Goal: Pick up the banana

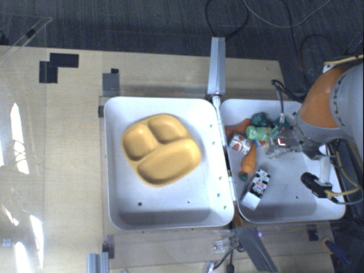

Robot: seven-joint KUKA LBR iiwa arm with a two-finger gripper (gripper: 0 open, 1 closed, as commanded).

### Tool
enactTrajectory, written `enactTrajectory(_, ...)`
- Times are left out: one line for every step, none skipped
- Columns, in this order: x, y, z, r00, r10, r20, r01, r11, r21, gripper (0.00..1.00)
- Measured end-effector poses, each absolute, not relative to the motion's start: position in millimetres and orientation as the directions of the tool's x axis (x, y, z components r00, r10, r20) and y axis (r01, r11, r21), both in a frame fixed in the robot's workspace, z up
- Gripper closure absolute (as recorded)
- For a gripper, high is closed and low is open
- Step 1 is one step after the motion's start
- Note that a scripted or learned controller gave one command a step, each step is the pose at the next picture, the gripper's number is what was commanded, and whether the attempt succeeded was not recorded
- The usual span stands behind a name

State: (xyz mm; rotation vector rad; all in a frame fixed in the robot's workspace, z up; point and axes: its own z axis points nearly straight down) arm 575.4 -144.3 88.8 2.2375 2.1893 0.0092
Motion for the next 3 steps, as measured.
enactTrajectory(583.6, -160.4, 92.1, -0.247, 0.969, -0.003, 0.969, 0.247, 0.005, 1.00)
enactTrajectory(664.5, -145.8, 132.0, -0.349, 0.937, -0.004, 0.937, 0.349, 0.007, 1.00)
enactTrajectory(664.5, -145.9, 131.8, -0.349, 0.937, -0.005, 0.937, 0.349, 0.008, 0.00)
